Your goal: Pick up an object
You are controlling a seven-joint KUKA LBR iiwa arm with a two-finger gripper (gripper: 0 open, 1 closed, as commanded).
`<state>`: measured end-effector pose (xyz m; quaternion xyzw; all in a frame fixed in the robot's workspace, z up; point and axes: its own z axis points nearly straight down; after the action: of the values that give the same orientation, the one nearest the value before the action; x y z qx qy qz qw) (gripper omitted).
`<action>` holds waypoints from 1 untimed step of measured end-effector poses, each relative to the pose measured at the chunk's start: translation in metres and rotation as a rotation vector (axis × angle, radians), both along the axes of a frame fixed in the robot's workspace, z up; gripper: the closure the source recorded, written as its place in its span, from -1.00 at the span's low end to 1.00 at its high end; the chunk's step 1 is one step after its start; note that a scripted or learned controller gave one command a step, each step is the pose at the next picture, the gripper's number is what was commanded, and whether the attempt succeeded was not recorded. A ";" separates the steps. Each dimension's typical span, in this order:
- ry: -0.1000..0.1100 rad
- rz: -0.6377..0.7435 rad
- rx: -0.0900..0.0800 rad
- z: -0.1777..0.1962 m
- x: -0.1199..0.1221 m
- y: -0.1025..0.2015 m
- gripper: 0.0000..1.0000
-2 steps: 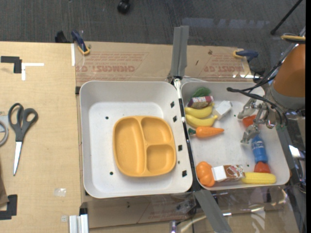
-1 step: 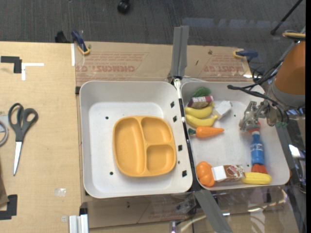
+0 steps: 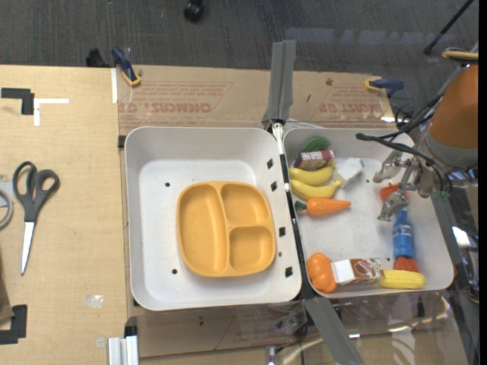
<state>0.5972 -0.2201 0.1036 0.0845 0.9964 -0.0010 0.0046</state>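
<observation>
Along the right bin's (image 3: 365, 291) near edge lie an orange (image 3: 320, 271), a packet (image 3: 358, 270) and a yellow corn cob (image 3: 401, 280). Beyond, a blue bottle (image 3: 402, 236) sits near its right wall. The jaws (image 3: 389, 202) hang just past it, apparently lining up a pick; I cannot tell their spread.

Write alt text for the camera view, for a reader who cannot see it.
A grey robot arm's gripper hangs over the right bin, above a blue bottle among toy foods: bananas, a carrot, an orange. The left bin holds a yellow divided plate; scissors lie on the bench.
</observation>
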 end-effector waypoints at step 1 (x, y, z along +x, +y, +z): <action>-0.005 0.002 -0.002 0.010 0.002 0.000 1.00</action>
<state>0.5990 -0.2197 0.1141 0.0834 0.9965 -0.0020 0.0072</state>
